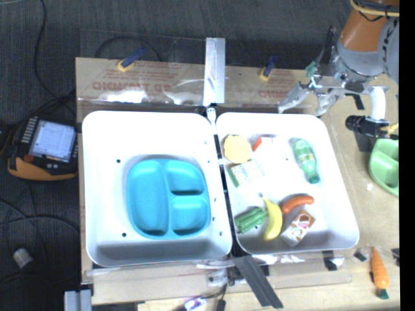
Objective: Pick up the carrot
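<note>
An orange carrot (379, 275) with a green tip lies on the bench outside the right bin (337, 193), past its near right corner. Inside that bin, an orange-red curved piece (297, 203) rests near the front, beside a banana (273, 219). A small orange-red bit (257, 142) peeks out by a yellow round item (237, 148). My gripper (306, 102) hangs over the bin's far right corner, well away from all of these. Its fingers are spread open with nothing between them.
The right bin also holds a green bottle (305, 161), a green vegetable (249, 219), a printed card (246, 172) and a small box (299, 227). A blue divided tray (168, 196) sits in the left bin (104, 173). A green cup (387, 164) stands right of the bins.
</note>
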### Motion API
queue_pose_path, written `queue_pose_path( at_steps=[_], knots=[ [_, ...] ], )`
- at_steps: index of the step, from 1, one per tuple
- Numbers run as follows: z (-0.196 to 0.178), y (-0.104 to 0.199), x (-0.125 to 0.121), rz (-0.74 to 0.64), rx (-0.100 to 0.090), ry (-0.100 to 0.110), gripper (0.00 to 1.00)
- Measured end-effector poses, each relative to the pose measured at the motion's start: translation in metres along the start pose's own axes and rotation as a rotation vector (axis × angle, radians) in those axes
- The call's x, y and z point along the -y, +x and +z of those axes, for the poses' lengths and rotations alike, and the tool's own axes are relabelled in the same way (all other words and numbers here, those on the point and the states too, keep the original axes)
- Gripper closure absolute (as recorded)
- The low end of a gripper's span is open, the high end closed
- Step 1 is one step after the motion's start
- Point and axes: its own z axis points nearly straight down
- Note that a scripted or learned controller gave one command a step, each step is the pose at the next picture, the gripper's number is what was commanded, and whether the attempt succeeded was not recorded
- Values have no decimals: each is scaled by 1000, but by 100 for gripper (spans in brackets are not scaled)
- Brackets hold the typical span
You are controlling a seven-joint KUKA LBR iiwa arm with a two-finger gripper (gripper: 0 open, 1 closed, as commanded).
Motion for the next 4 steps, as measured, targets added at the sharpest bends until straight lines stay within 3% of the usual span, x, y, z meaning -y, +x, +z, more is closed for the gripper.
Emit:
queue_pose_path(
  at_steps=[1,2,3,4],
  knots=[
    [99,1,61,81,2,2,0],
    [80,35,117,134,0,2,0],
    [71,56,175,76,0,3,0],
    [74,83,144,331,1,5,0]
  ],
)
